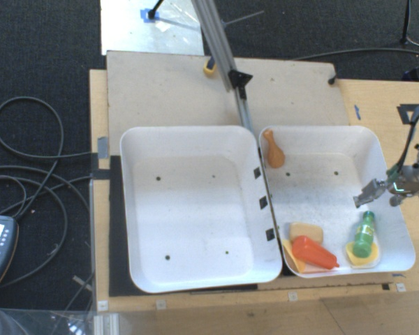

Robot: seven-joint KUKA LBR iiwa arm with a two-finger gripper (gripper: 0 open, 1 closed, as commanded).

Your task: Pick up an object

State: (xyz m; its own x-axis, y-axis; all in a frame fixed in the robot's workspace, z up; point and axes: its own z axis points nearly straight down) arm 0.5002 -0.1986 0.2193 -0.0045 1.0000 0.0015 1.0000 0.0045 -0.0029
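Green bottle (364, 233) lying on yellow piece (362, 255) at right bin (335, 142) near corner, gripper (390, 189) poised just above it at rim, jaw state indeterminate; approach step judged in hand, descent and closure on bottle required next.

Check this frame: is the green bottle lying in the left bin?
No. The green bottle sits in the right bin, near its front right corner, on a yellow piece.
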